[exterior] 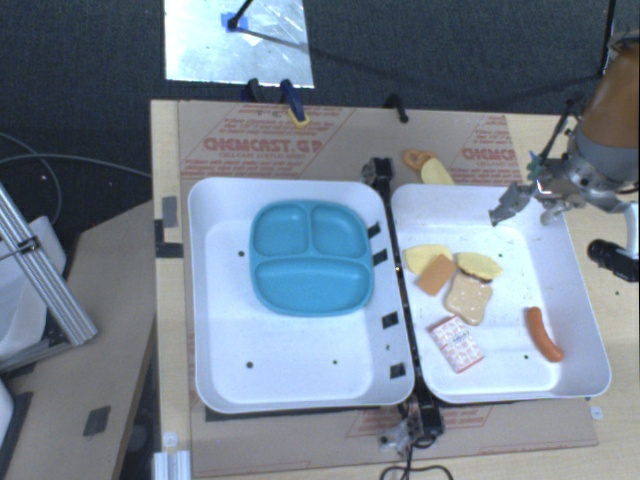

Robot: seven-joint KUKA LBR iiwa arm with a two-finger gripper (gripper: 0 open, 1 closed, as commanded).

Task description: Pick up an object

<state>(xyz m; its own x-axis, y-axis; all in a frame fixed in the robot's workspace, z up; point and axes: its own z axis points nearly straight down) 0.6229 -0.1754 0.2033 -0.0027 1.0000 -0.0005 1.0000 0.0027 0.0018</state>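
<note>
Gripper (527, 204) hung spread and empty at the right bin's (575, 268) far edge; food cluster (455, 278) risked a multi-item grab.

- right bin (570, 288): bare floor along its top and far right; food pieces (455, 283) crowd the middle; sausage (544, 334) lower right
- left bin (215, 298): blue plate (310, 258) fills the centre; bare floor below it

Even, cool light falls from overhead, so shadows stay soft and short. The white bins (300, 388) glare a little, nearly washed out, and the foil sheet (238, 26) gleams (patchily). Everything looks slightly grainy; the arm (612, 118) at the right blurs softly.
</note>
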